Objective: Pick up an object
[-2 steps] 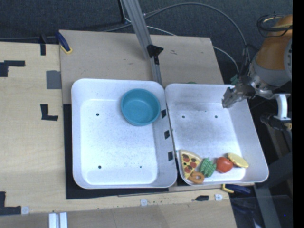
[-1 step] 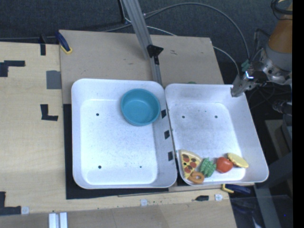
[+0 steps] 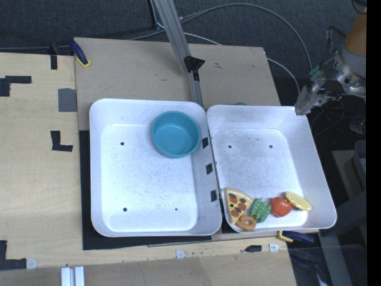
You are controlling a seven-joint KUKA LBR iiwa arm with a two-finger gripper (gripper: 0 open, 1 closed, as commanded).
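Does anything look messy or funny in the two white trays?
Nothing is spilled or broken. The round blue plastic bowl sits upright in the left white bin. The small toy foods all crowd along the right white bin's near edge.

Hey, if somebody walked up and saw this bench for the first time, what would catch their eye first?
Most likely the blue bowl, sitting alone near the far right corner of the left bin. Next, the colourful cluster along the near edge of the right bin: a pizza slice, a green piece, a red tomato and a yellow piece. The gripper hovers by that bin's far right corner.
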